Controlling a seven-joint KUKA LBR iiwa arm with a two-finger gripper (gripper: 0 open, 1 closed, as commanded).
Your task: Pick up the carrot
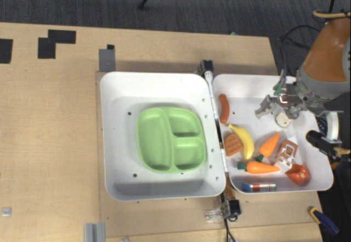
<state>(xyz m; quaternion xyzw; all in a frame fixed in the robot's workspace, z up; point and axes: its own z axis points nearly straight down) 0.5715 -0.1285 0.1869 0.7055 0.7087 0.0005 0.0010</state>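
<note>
The arm (329, 54) reaches in from the right and holds its gripper (281, 105) over the upper part of the right bin (241, 84), above a small white round piece (283, 119) on the bin floor; whether the gripper is apart or together cannot be told from this slant, and nothing is seen in it. Two orange carrot-like pieces lie lower in that bin: the carrot (262, 168) lies flat near the front, green end to the left, just under the banana (244, 139), and a second orange piece (269, 145) stands tilted just above it. Packed around them are a sausage (224, 108) by the dividing wall, a brown slice (233, 145) touching the banana, a white box (286, 153) with orange print too small to read, a red piece (298, 174) and a marker-like tube (260, 186) along the front wall. The left bin (118, 180) holds a green divided tray (169, 138), likely a drop place. The gripper sits well apart from the carrot, so the pick seems not yet begun, and the crowding calls for a careful descent
</note>
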